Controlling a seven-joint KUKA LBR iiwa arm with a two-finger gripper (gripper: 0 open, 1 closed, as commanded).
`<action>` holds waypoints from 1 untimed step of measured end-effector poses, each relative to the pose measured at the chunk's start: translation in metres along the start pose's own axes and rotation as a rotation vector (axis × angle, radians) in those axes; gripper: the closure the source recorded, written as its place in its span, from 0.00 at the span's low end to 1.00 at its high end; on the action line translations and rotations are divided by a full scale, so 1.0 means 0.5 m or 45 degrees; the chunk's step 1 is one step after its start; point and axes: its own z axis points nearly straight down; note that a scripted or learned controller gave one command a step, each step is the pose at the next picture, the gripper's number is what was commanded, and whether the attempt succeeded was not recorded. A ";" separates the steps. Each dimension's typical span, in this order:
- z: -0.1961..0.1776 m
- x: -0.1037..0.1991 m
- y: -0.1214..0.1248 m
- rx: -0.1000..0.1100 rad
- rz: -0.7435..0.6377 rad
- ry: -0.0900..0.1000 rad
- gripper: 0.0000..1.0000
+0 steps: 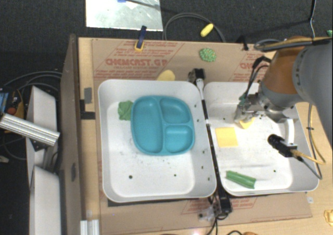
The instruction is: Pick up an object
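The gripper (243,116) is positioned low in the right bin (265,164), over a small yellow piece (246,123) that lies just beside the yellow square (226,136). How far it is open cannot be told from this angle, and the piece may or may not be gripped. Centre over the small yellow piece, descend vertically, close firmly, then lift slowly, keeping clear of the yellow square

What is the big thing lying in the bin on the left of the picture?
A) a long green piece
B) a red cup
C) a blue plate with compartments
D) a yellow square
C: the blue plate, split into three compartments, lies in the left bin, while the yellow square and the long green piece lie in the right bin.
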 end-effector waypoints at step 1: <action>-0.228 0.040 -0.076 0.009 0.003 0.002 1.00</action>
